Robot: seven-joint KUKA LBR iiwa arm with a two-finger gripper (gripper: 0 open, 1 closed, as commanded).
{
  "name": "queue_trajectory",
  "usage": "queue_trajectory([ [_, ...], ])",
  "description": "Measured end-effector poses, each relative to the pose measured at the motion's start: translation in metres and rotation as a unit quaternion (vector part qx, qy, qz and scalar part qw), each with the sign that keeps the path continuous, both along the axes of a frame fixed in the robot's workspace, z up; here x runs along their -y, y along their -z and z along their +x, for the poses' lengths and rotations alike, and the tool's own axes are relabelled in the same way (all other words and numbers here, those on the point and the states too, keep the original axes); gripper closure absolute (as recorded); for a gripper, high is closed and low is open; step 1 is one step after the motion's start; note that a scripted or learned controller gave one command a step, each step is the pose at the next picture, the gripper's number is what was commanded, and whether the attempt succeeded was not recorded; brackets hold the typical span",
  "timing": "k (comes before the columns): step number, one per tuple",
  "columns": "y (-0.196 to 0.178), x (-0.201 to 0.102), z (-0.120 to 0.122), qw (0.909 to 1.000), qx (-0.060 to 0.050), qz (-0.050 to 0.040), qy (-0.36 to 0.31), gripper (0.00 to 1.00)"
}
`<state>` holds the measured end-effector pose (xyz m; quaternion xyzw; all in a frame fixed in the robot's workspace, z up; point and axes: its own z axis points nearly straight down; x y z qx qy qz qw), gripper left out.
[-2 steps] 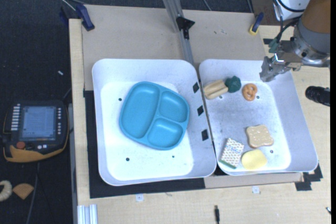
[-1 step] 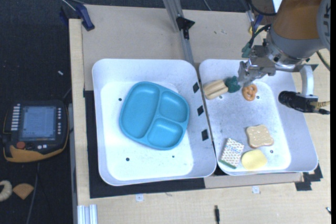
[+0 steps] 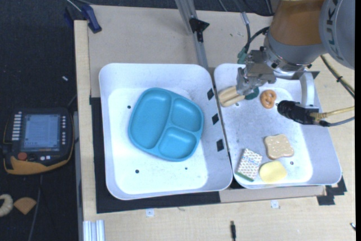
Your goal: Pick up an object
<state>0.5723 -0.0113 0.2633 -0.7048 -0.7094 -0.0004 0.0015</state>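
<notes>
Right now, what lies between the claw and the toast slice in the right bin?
Camera view: mostly bare white bin floor lies between the claw and the toast slice; the orange pretzel sits just right of that line.

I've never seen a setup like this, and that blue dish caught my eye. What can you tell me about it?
The blue tray looks like smooth, light blue plastic, with rounded corners and three compartments: one large section on its left and two smaller ones on its right. It lies flat, turned at a slant, near the middle of the left white bin. It rests on the bin floor alone, with nothing in its compartments.
</notes>
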Motion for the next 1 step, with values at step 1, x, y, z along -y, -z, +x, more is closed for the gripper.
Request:
queue_trajectory([
  [1,0.011,-0.0622,-0.0053,1.0,0.0,-0.0005,0.001,1.0],
])
